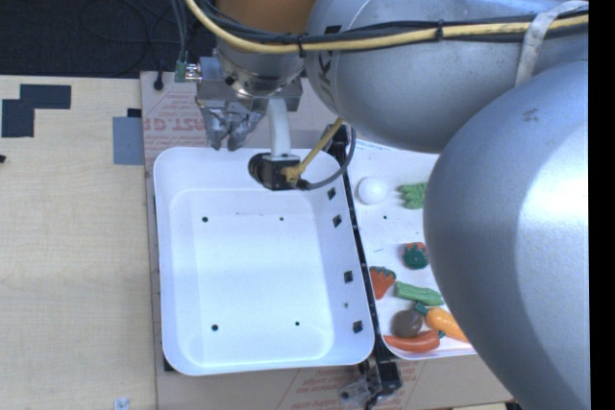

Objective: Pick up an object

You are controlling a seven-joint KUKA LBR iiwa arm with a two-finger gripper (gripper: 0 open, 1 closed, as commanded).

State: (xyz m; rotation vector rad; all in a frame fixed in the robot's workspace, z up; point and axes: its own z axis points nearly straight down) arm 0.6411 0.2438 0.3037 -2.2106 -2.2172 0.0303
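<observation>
- The gripper (231,132) hangs over the far rim of the left bin (173,235), near its far left corner; its fingers look close together with nothing visible between them
- Every pickable object lies to the gripper's right and nearer the camera, across the divider in the right bin (384,214): a white ball (372,191) closest, then a green piece (414,195), and further on a carrot (445,323) and a green pod (418,294)
- The ball is round (no long axis to align with), so it seems the easiest target
- The bin floors are flat white; the arm's bulk (519,206) crowds the right bin, leaving little room
</observation>
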